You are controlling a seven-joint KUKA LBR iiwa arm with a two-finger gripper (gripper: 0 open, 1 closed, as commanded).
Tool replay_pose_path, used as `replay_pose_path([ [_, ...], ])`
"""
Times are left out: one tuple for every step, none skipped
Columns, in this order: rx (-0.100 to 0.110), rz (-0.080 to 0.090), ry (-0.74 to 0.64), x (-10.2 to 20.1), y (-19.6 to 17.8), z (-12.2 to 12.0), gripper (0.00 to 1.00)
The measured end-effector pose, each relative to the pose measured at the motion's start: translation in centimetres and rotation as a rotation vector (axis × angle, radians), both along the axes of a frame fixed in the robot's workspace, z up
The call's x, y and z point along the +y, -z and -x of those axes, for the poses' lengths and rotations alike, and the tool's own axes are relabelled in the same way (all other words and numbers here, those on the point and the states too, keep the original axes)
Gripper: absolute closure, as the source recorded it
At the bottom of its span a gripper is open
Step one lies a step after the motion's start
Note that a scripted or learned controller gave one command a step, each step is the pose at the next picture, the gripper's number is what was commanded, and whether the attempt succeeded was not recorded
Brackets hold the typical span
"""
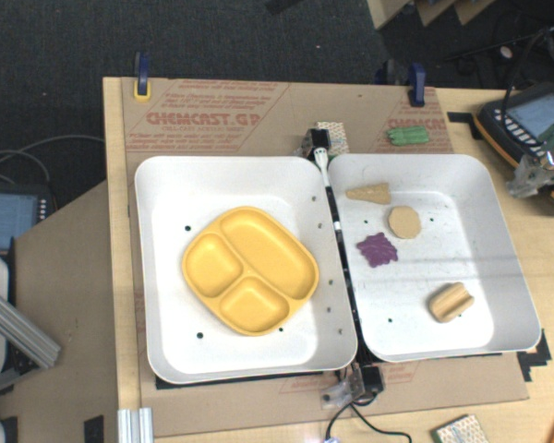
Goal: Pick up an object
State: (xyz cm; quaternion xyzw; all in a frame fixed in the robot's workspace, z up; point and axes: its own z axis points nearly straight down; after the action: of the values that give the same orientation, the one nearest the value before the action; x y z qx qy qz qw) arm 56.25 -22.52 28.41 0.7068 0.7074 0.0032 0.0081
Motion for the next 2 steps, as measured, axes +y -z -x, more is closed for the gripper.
replay_pose_path([
  [0.026,-0.011,-0.001,0.3,14.9,-2.8,1.0],
  [0.019,-0.008,0.003,0.1,12.7,1.0,1.0],
])
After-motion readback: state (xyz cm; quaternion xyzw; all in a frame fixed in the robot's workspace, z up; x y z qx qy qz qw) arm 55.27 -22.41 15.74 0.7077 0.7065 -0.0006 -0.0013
